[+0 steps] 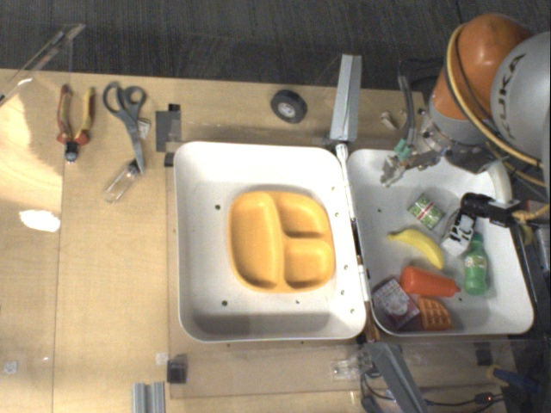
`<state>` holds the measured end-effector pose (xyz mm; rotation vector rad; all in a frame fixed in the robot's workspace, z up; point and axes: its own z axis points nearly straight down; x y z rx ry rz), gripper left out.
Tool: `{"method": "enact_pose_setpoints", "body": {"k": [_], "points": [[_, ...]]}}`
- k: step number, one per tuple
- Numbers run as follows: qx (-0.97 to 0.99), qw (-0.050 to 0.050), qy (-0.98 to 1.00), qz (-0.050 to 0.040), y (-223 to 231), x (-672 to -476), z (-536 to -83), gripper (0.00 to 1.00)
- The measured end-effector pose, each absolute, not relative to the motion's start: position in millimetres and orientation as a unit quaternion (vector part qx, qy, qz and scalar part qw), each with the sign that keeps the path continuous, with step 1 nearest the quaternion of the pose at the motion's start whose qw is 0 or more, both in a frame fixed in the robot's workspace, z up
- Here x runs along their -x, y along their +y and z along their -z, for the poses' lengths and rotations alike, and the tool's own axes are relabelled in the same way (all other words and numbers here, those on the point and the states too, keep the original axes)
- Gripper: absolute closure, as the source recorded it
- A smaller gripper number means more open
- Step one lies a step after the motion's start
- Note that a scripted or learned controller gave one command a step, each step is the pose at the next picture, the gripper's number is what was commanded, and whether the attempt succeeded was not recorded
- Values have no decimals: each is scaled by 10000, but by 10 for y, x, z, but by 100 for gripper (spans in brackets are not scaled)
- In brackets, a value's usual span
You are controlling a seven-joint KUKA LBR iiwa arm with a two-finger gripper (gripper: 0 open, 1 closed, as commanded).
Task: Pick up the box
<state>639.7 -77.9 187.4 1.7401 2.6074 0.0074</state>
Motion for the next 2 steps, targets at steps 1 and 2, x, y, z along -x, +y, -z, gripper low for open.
{"method": "enact_pose_setpoints", "body": {"k": [1,2], "points": [[-5524,68,8335,-43,-760,-6422,-1997,100],[-6981,15,7160,-20,-94,-6059,-2065,100]]}}
